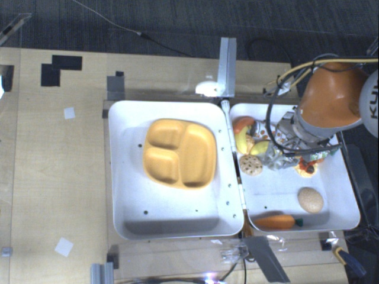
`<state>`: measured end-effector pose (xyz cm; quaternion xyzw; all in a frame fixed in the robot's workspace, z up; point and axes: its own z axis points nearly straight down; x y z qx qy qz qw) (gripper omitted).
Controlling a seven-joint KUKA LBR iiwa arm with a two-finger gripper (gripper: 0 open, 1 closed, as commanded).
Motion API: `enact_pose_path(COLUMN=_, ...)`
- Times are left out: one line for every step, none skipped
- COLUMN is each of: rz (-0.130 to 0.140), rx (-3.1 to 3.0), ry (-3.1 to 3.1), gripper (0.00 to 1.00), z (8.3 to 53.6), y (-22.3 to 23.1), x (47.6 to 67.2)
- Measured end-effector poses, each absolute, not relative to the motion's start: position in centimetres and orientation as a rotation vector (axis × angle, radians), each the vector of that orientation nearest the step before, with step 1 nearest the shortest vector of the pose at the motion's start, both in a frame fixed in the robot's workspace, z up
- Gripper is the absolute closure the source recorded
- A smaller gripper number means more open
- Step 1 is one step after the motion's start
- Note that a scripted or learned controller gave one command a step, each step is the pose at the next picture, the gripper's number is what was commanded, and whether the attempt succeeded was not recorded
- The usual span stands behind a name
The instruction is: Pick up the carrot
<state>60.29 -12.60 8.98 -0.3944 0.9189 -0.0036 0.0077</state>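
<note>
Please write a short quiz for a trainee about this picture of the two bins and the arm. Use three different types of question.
1. True or false: the carrot lies in the left bin.
2. What stands in the left bin? A) a yellow divided tray B) a cookie C) a bread roll
3. Fill in: the gripper is over the ____ bin.

Key: 1 false, the carrot lies at the right bin's near edge. 2 A. 3 right.
</note>
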Motion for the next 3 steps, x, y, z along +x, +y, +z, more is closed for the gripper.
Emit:
enact_pose_path(rz=-0.013, rx=-1.491, ry=2.750, gripper=1.00, z=9.0, y=-9.5, x=58.7)
enact_pose_path(rz=-0.017, rx=-1.618, ry=2.680, gripper=1.00, z=9.1, y=-14.7, x=50.5)
enact_pose_path(rz=-0.017, rx=-1.944, ry=2.451, gripper=1.00, z=9.1, y=-17.2, x=50.4)
